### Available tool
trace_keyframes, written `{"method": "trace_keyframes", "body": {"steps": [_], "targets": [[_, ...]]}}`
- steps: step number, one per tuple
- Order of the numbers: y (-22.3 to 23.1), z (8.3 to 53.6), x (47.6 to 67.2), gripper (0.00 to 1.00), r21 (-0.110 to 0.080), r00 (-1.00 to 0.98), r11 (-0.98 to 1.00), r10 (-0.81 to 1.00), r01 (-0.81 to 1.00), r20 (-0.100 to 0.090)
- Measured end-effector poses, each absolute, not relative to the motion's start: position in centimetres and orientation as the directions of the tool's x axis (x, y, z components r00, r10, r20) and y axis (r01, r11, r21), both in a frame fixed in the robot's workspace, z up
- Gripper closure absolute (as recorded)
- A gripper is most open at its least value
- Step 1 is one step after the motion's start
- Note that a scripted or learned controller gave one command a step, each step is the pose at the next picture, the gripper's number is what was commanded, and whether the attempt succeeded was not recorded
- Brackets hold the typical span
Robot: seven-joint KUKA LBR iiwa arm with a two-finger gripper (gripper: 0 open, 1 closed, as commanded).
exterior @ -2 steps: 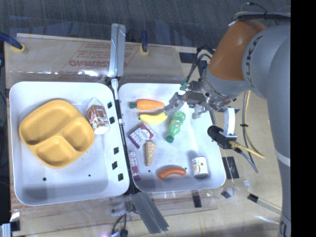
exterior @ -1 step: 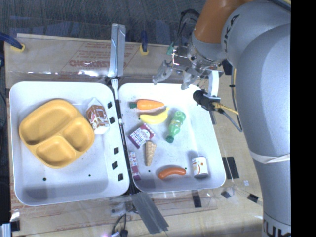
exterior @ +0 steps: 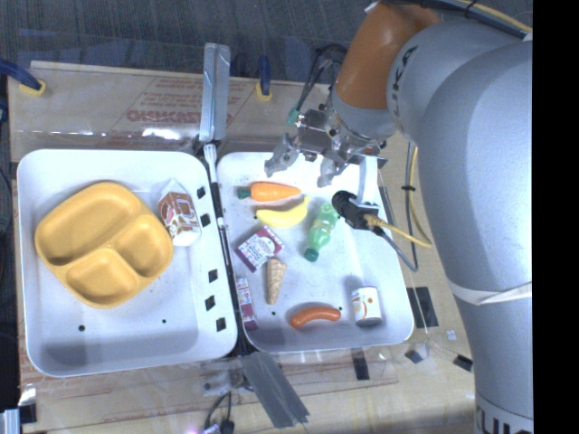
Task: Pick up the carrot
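The carrot (exterior: pixel 273 191) is orange with a green stub at its left end and lies flat near the back of the right bin (exterior: pixel 387 269). My gripper (exterior: pixel 304 165) hangs just above and slightly behind it, open, with one finger (exterior: pixel 278 160) to the carrot's left and the other finger (exterior: pixel 328 170) to its right. Nothing is between the fingers, and the carrot rests on the bin floor.
Right beside the carrot lie a yellow banana (exterior: pixel 282 214) and a green bottle (exterior: pixel 319 229). Further forward are a maroon packet (exterior: pixel 259 247), an ice cream cone (exterior: pixel 274 279), a sausage (exterior: pixel 314 316) and a small can (exterior: pixel 365 305). The left bin (exterior: pixel 54 333) holds a yellow divided tray (exterior: pixel 102 241) and a brown packet (exterior: pixel 179 212).
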State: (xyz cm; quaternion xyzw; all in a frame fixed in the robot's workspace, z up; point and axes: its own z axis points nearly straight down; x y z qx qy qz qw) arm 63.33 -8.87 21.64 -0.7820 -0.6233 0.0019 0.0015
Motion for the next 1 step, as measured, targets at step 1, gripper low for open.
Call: {"method": "trace_keyframes", "body": {"steps": [1], "targets": [[-10.01,20.85,65.67,0.0,-0.003,0.198,-0.198,0.98,0.98,0.0]]}}
